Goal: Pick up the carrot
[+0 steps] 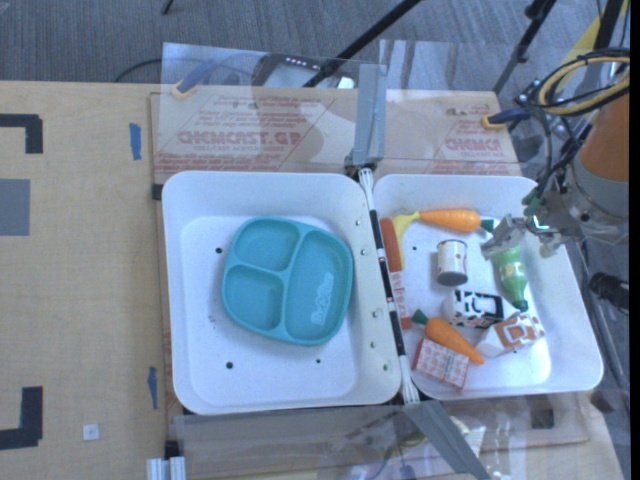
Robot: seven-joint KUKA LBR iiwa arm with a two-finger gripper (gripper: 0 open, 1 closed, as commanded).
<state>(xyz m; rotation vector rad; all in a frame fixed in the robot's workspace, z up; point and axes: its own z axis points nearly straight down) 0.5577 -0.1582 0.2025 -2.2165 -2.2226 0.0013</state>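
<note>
A tan wooden bench [80,268] fills the left and lower part of the frame, marked with black corner brackets and small blue tape strips, and beyond it at the top lies grey carpeted floor [120,18] crossed by dark tripod legs [400,13]. Two clear plastic sheets with red lettering [240,133] lie behind the bins. The left bin [185,298], in the centre of the frame, carries a teal divided plate [288,280]. The right bin [570,358] holds the clutter: one carrot [448,219] lies on its side near the bin's upper edge, and a second carrot [450,338] lies slantwise lower down, touching a red-checked box [441,362]. Between them stand a small metal can [451,262] and a black-and-white toy [477,307], with a green bottle-shaped item [513,278] to the right and a long red item [389,245] along the bin's left wall. The gripper [533,230] hangs at the upper right of the right bin, just beside the green item and to the right of the upper carrot; whether its parts are spread or closed cannot be told from this angle. Yellow and black cables [575,78] loop above the arm at the frame's upper right.
</note>
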